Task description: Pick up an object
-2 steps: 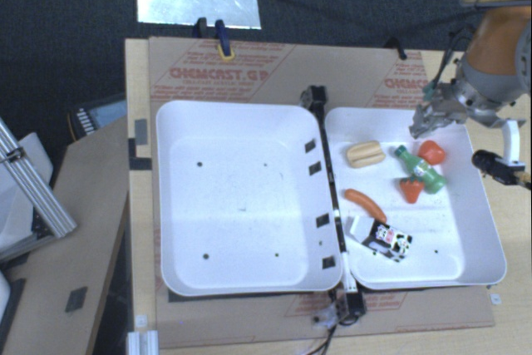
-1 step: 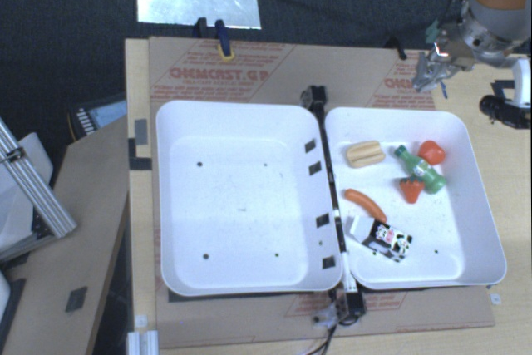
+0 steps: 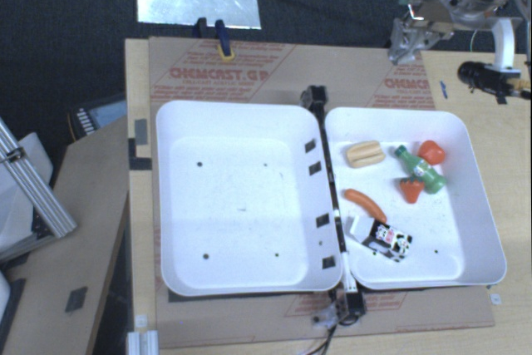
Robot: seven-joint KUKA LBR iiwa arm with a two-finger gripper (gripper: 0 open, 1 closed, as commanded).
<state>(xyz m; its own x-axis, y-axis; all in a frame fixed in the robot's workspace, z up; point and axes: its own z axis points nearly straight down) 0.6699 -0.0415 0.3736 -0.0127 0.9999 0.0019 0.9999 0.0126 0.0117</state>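
Nearest the camera, in the right-hand shallow white bin (image 3: 478,204), a small black-and-white patterned box (image 3: 389,240) lies by the lower left corner, close to the divider between the two bins. Just above it rests an orange sausage-shaped toy (image 3: 365,203), lying at a slant. Farther back, toward the middle of the bin, a green plastic bottle (image 3: 418,169) lies on its side, touching a small red-orange wedge-shaped piece (image 3: 411,190) at its lower end and a red rounded toy (image 3: 431,151) at its upper right. To the left of these, a tan bun-shaped toy (image 3: 365,154) sits near the bin's back left corner. The left-hand white bin (image 3: 241,199) lies beside it, the two rims meeting along the black clips.

Farthest off, beyond the right bin's back rim, the grey metal gripper (image 3: 405,46) hangs above the brown cardboard sheet (image 3: 274,71), well apart from all the objects. Nothing is seen between its fingers; how far they stand apart cannot be told.
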